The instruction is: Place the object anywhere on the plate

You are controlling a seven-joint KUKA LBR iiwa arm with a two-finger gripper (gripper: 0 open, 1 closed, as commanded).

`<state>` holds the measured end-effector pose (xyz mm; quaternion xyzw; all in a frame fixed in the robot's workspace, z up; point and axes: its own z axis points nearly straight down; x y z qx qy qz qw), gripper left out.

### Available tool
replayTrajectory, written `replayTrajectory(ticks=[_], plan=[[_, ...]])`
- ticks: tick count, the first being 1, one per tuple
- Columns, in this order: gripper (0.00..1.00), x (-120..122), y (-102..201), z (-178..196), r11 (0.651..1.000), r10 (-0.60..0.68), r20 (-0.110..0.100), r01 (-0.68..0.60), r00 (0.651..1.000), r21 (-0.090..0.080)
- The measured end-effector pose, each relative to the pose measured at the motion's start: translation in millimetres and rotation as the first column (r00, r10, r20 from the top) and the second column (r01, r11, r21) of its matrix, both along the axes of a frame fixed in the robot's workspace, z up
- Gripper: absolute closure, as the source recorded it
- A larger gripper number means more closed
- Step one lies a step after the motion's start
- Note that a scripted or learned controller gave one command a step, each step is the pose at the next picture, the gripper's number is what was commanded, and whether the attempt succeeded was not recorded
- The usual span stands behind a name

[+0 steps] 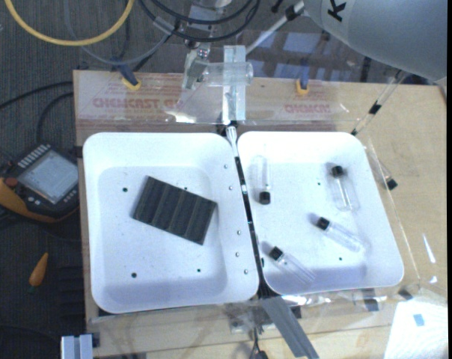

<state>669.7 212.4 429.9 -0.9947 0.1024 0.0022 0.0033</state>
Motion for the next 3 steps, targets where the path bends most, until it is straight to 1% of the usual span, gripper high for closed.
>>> replayTrajectory(ticks=[1,2,3], plan=[[1.0,-66,22,-109,0.998,-0.063,-0.006,0.063,0.998,-0.004],[1.0,0,22,2,0.962,-0.274,-0.002,0.274,0.962,0.0],[1.0,-115,22,-18,0.983,-0.183,-0.004,0.183,0.983,-0.006]])
